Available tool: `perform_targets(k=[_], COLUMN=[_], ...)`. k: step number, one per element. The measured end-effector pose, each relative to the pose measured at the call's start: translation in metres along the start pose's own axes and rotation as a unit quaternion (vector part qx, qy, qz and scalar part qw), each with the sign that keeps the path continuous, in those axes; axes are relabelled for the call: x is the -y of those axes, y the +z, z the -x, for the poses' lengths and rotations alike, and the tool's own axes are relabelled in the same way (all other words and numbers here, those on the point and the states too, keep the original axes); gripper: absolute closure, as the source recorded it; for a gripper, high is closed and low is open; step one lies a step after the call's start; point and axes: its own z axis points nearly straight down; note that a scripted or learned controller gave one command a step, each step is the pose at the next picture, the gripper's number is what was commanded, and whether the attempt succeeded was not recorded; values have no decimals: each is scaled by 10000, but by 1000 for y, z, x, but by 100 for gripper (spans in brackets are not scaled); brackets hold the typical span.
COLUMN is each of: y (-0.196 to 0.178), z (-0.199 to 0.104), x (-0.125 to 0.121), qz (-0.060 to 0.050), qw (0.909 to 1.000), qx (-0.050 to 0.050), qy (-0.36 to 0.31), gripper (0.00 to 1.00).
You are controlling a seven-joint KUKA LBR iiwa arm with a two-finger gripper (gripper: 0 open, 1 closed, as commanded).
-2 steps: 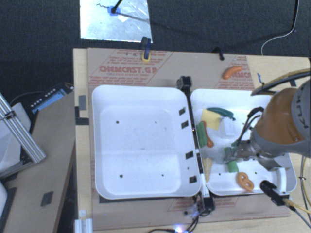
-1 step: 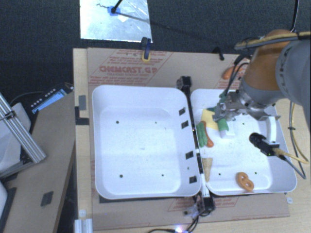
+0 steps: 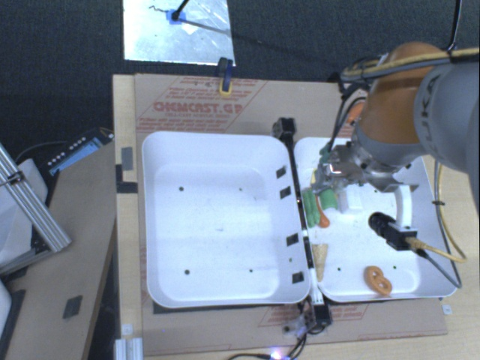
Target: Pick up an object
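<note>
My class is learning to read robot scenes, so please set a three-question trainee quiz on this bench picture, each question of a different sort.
1. True or false: the brown pretzel-shaped piece lies in the left bin.
2. Fill in: the tan cone lies in the ___ bin, close to the wall between the bins.
3. Which thing lies nearest the gripper? A the green and orange piece; B the tan cone; C the pretzel-shaped piece.

Key: 1 false; 2 right; 3 A.

Resting against the left wall of the right bin [image 3: 397, 295]: green block [image 3: 328, 199] touching a small orange stick [image 3: 323, 218]. Further along that wall, tan cone [image 3: 319, 257], tip toward the near rim. Near that rim, brown pretzel [image 3: 377, 280], lying flat.
</note>
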Motion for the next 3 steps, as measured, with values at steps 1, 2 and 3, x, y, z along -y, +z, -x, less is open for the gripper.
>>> perform_targets(k=[1,2,3], y=[-21,-55,-146], z=[-84,-51,-94], x=[5,17,57], qz=[-5,2,32], qw=[10000,10000,10000], qx=[-4,13,-8], qy=[-16,49,-5], gripper=[100,100,100])
